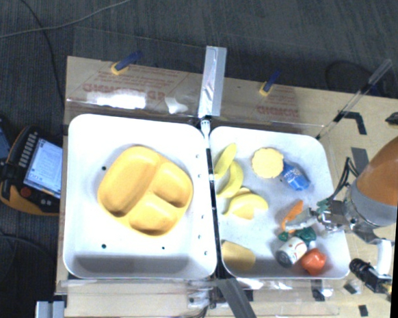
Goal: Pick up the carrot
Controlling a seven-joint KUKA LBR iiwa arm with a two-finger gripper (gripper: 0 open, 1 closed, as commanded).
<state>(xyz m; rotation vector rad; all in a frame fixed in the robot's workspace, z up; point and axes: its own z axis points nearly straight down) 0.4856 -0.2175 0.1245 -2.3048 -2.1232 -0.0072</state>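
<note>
The carrot (292,212) is a small orange piece lying at a slant in the right bin (276,137), right of its middle. My gripper (323,217) hangs low at that bin's right wall, a short way to the right of the carrot and apart from it. Nothing shows held in it. The grey arm with its orange band (388,178) comes in from the right edge behind it.
Around the carrot lie a green piece (304,233), a white jar (290,252), a red tomato (313,261), a blue item (294,177), a yellow disc (267,162), bananas (227,172) and a yellow lump (238,255). The left bin (75,248) holds a large yellow loaf-like object (145,188).
</note>
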